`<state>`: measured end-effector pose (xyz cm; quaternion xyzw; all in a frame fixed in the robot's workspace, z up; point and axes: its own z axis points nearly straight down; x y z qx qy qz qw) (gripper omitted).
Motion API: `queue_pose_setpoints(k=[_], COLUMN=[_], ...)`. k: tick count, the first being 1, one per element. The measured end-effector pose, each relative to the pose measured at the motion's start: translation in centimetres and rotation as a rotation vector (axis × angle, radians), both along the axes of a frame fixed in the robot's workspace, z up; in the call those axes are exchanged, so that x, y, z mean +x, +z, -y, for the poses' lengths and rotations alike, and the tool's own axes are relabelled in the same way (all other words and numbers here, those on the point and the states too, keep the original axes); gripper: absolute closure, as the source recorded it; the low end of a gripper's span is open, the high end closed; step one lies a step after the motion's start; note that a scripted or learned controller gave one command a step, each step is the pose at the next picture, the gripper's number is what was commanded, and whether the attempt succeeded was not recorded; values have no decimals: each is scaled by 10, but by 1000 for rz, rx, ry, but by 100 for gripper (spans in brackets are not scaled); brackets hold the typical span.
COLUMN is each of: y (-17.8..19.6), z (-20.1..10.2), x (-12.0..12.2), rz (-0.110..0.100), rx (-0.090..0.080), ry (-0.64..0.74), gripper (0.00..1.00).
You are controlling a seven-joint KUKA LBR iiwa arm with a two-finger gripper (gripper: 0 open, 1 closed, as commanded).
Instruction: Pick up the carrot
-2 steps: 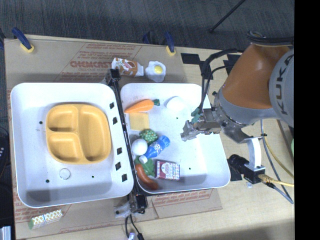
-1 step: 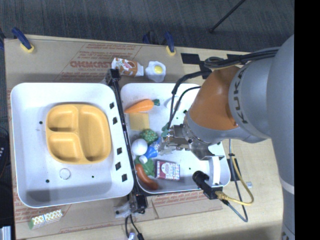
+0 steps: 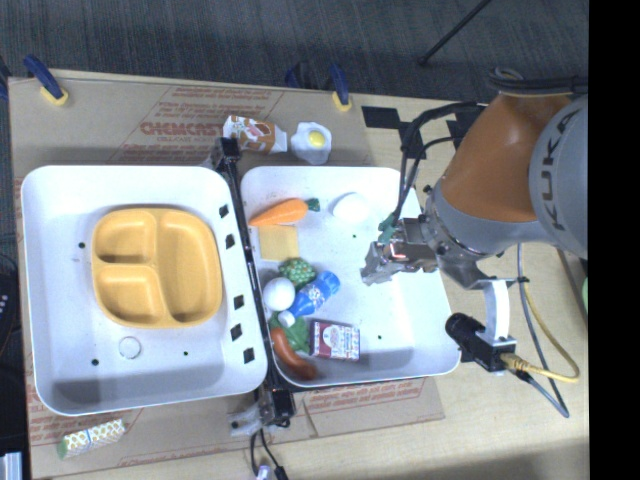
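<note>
Pincer (image 3: 385,261) fingers too small to read, sausage (image 3: 292,354) partly under red carton (image 3: 334,340)

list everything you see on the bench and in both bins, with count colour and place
carrot: 1, orange with green top, right bin, upper left
yellow tray: 1, yellow, divided, left bin
cheese slice: 1, pale yellow, right bin, below the carrot
white egg: 1, white, right bin, top
green item: 1, green, right bin, centre left
blue item: 1, blue, beside the green item
white ball: 1, white, right bin, left edge
red box: 1, red and white, right bin, bottom
sausage: 1, reddish brown, right bin, bottom left
fried egg: 1, white and yellow, bench above the bins
arm: 1, grey and orange, right
pincer: 1, above the right bin
</note>
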<state>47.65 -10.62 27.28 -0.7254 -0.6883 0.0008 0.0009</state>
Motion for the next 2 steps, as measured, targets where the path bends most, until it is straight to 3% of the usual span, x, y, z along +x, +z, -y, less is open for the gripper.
queue_pose_setpoints(k=[1, 2], y=[-82, 17], z=[-43, -17], x=[-1, 0], rz=[-5, 0], rx=[1, 0], ry=[-230, -1], gripper=[100, 100])
